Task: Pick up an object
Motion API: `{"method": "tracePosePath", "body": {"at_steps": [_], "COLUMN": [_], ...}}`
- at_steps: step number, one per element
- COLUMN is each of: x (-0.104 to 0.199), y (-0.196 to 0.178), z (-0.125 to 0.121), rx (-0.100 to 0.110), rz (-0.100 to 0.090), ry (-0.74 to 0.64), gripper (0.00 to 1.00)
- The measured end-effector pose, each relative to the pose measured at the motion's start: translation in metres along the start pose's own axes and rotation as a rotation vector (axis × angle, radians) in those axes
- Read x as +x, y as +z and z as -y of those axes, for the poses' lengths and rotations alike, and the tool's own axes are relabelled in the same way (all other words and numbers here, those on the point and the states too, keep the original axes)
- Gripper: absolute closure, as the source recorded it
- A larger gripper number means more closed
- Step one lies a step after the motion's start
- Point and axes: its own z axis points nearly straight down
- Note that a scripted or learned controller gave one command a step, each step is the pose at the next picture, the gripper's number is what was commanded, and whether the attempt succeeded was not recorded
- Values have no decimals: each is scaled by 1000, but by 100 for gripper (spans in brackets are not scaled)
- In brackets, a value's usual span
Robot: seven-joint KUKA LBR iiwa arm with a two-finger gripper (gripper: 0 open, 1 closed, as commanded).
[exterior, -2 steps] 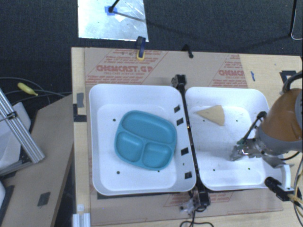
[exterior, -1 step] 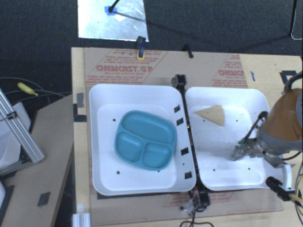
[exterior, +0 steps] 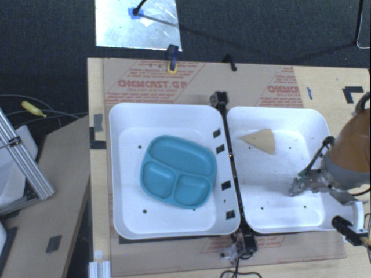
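A tan wedge-shaped object [exterior: 260,139] lies flat in the far part of the right bin [exterior: 278,219]. A blue divided plate [exterior: 177,170] rests in the middle of the left bin [exterior: 130,213]. My gripper [exterior: 302,185] is low over the right bin's floor, near its right side, well in front of and to the right of the tan wedge. Its tip points left. Nothing shows between its fingers.
The two white bins sit side by side on a cardboard-covered bench, joined by a black-clipped divider [exterior: 227,167]. The orange band of the arm [exterior: 353,146] rises over the right bin's right edge. A metal sheet [exterior: 139,16] lies beyond the bench.
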Motion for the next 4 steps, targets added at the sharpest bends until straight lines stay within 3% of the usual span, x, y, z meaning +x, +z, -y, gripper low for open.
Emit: {"method": "tracePosePath", "body": {"at_steps": [1,2,3,4], "x": [9,85,167,210], "y": [0,-104,-186,-173], "z": [0,-3,-20,0], "rx": [1,-8,-9,2], "rz": [-1,-3,-5,-3], "ry": [-4,-13,-15,-9], "gripper": [100,100,100,100]}}
